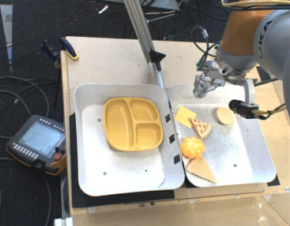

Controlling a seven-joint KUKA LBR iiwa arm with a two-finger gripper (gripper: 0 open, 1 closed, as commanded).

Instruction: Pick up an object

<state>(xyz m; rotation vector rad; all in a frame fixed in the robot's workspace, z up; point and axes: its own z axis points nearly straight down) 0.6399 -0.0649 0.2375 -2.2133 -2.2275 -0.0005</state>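
Note:
In the right bin (251, 161) lie a yellow cheese slice (185, 116), a pizza-like wedge with a red lattice top (201, 127), an orange mandarin (192, 147), a tan triangular wedge (201, 169) and a pale round cookie (225, 116). My gripper (201, 89) hangs above the bin's far left corner, above and behind the cheese slice, with nothing seen between its fingers. The left bin (88, 140) holds a yellow divided plate (133, 124).
A slanted metal pole (141, 27) runs from the top down to the gap between the bins. A black cable connector (241, 108) hangs beside the cookie. A teach pendant (39, 142) lies on the floor at left. The right bin's right half is bare.

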